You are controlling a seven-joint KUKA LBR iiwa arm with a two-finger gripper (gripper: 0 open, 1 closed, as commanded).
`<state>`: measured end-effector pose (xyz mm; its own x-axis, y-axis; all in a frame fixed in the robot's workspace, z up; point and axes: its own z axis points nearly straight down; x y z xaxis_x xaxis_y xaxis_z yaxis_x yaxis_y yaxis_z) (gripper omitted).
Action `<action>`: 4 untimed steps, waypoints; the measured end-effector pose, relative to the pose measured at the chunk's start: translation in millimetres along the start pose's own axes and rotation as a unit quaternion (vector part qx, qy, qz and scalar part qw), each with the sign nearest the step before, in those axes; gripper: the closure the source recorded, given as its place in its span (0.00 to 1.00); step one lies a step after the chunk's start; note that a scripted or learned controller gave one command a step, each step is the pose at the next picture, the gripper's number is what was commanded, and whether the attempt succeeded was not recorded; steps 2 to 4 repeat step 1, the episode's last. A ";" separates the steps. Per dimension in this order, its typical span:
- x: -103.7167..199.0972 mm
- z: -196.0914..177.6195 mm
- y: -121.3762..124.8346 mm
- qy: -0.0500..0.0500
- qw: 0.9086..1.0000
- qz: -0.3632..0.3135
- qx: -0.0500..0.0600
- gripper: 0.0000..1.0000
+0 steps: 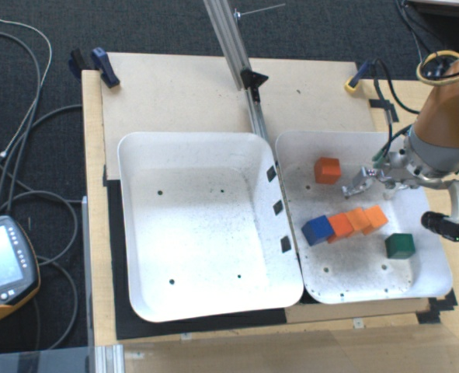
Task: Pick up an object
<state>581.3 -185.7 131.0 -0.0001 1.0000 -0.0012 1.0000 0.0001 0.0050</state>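
- Green cube [400, 245] sits nearest the camera in the right bin [345, 290], below and right of the fingers, well apart from them.
- Row of blocks [345, 224], one blue and three orange touching end to end, lies just below the fingers.
- Gripper [359, 185] hangs over the right bin; its fingers appear slightly apart, with nothing between them.
- Orange cube [327, 170] stands just left of the fingertips, not touching.
- Left bin [136, 150] lies far left of the fingers.
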 end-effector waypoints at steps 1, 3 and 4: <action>24.0 20.7 67.4 0.002 1.000 -0.004 0.013 0.00; 24.0 20.7 67.4 0.002 1.000 -0.004 0.013 0.00; 24.0 20.7 67.4 0.002 1.000 -0.004 0.013 0.00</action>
